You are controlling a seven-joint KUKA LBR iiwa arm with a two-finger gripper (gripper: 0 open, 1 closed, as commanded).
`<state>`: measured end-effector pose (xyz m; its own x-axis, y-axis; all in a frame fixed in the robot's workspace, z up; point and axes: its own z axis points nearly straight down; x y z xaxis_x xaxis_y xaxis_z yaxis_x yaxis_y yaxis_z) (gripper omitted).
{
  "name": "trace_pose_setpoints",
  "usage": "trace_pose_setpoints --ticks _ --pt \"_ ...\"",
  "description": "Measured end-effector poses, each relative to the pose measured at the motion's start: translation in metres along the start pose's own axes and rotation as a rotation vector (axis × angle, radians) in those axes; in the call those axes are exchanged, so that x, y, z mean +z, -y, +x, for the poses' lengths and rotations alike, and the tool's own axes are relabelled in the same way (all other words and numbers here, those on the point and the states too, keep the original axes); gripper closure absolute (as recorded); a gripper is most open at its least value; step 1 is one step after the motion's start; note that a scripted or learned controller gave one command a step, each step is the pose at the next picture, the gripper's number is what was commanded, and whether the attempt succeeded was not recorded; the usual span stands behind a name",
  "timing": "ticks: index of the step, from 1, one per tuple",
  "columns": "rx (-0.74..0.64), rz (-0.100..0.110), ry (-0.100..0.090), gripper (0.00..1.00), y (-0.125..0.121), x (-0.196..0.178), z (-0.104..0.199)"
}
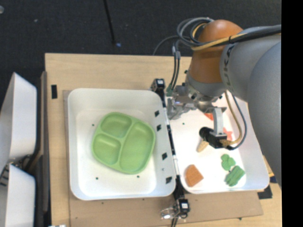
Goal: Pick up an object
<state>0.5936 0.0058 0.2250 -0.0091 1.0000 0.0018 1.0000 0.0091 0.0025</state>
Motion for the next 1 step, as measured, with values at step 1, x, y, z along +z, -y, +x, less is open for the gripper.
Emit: trace_pose_setpoints --ticks 1 --pt "0.001 -0.001 0.0 1.0 -0.0146 -0.0144 0.0483"
